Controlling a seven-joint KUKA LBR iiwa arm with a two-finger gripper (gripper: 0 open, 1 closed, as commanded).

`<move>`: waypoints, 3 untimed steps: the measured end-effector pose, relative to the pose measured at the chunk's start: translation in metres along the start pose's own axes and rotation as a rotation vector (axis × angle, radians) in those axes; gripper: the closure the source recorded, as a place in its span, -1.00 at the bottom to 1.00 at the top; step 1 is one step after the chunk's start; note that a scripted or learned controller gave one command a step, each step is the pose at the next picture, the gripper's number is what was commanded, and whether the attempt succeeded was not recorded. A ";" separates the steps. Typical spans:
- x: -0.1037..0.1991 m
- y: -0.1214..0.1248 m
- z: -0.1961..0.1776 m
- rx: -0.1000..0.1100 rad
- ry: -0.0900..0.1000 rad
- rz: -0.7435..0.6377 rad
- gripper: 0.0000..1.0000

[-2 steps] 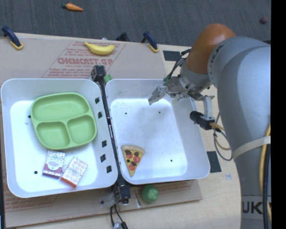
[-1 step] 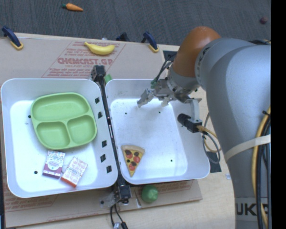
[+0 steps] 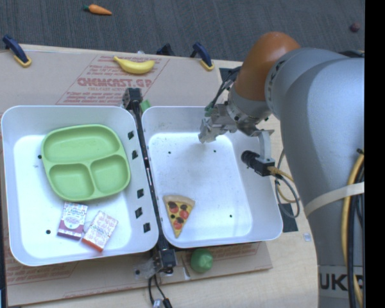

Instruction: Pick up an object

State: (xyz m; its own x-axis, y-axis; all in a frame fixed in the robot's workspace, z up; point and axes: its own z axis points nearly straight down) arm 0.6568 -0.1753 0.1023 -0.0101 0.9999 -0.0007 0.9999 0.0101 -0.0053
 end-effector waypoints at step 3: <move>0.000 0.000 -0.010 0.001 0.001 -0.002 -1.00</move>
State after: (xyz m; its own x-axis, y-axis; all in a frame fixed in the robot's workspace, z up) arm 0.6572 -0.1748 0.1126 -0.0120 0.9999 0.0000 0.9999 0.0120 -0.0060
